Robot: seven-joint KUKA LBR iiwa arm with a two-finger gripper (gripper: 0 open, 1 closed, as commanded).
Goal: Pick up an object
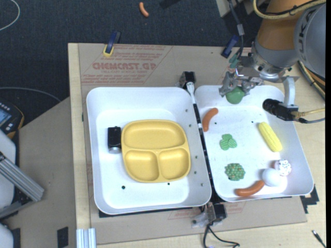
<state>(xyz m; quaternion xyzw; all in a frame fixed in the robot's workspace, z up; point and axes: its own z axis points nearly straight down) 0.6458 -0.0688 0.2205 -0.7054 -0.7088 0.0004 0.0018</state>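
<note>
Green ball in the gripper

Green ball [235, 95] sits clasped between the fingers of the gripper [236, 89], at 11 o'clock of the right bin [300, 159]. Corn [270, 136] lies at 3 o'clock, sausage [209, 119] at 9 o'clock

I am seeing a small round green piece [235, 95] sitting at the far edge of the right bin [300, 159], right under the gripper [234, 88], and it is looking dark green and smooth like a toy fruit. It is lying apart from the other pieces in that bin, and I cannot tell whether it is touching the floor.
</note>
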